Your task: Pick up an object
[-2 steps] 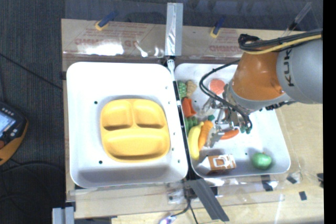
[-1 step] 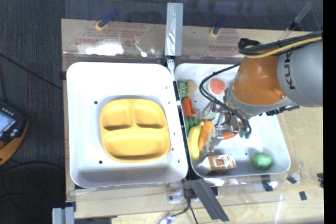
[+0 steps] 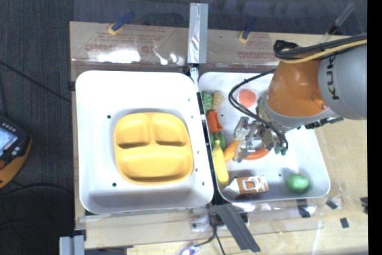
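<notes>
My gripper [image 3: 258, 141] hangs low over the middle of the right bin [image 3: 316, 155], under the arm's orange band [image 3: 293, 91]. Directly below it lies an orange carrot-like piece [image 3: 256, 154], and I cannot tell whether the gripper touches it. A yellow banana-like piece [image 3: 220, 166] lies along the bin's left wall. Above it are a small green piece [image 3: 218, 141], a red-orange piece [image 3: 212, 121] and a green-and-pale piece [image 3: 208, 99]. A small orange box [image 3: 250, 185] and a green round fruit [image 3: 297, 182] sit near the front wall. An orange-red round piece [image 3: 246, 97] lies at the back, partly hidden by the arm.
The left bin [image 3: 95, 128] holds a yellow divided tray [image 3: 154, 147]. A metal bar [image 3: 197, 33] stands behind the seam between the bins. Black cables [image 3: 250, 82] loop off the wrist above the right bin. Another device [image 3: 11, 146] sits at the far left, off the bench.
</notes>
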Robot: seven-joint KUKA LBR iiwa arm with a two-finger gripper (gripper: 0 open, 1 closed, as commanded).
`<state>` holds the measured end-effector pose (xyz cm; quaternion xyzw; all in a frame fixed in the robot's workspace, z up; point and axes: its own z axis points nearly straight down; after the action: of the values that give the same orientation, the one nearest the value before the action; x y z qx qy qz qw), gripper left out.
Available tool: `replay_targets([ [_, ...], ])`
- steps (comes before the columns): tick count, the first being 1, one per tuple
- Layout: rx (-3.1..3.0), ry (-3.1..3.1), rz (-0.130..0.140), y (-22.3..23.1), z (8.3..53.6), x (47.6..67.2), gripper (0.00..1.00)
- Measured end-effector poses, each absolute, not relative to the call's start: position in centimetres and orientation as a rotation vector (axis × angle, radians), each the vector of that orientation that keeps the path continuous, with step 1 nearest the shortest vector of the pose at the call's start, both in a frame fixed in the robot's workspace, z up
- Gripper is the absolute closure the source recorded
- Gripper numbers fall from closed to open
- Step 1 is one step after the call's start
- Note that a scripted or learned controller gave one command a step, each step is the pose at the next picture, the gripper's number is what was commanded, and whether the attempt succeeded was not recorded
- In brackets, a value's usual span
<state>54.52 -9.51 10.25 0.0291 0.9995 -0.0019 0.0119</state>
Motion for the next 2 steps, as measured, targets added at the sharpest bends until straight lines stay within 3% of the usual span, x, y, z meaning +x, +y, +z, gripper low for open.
replay_targets([
  [1, 0.303, 3.124, 0.0, -4.9, 23.7, 52.8, 1.0],
  [2, 0.44, 3.108, -0.002, -10.1, 13.0, 48.5, 1.0],
])
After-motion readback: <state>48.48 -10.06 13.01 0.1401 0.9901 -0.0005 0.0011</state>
